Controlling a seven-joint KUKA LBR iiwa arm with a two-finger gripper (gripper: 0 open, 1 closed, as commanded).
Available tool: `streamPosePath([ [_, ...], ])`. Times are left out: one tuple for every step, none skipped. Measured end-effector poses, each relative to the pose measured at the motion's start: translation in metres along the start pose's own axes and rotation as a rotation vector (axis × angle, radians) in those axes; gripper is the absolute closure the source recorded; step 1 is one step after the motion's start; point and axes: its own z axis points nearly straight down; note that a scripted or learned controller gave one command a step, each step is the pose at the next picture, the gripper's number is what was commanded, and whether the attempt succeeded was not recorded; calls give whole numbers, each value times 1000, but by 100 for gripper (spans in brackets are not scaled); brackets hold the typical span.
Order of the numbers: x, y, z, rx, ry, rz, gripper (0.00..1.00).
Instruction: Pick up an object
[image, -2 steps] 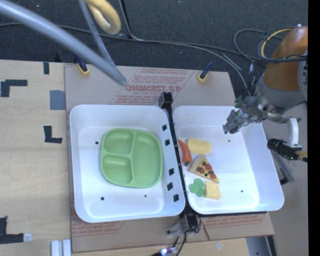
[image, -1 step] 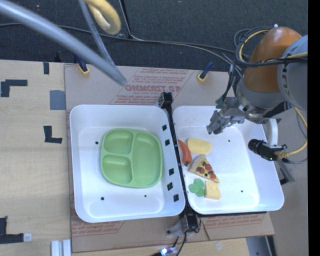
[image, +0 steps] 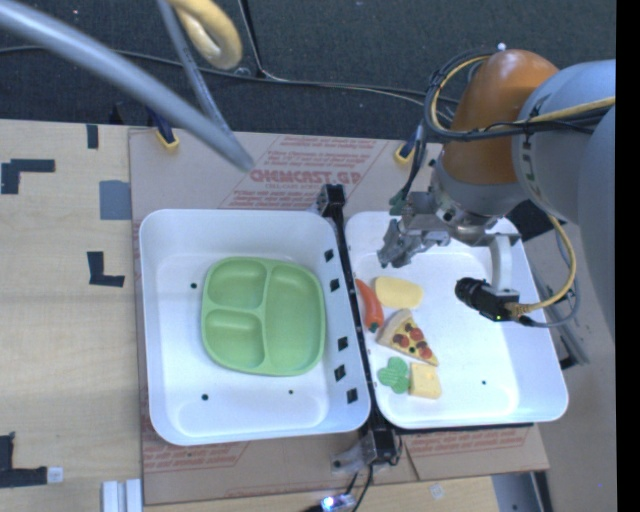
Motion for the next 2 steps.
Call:
streamPosePath([
  [50, 21, 11, 0, -1, 1, 100],
  [100, 32, 23, 0, -1, 1, 100],
])
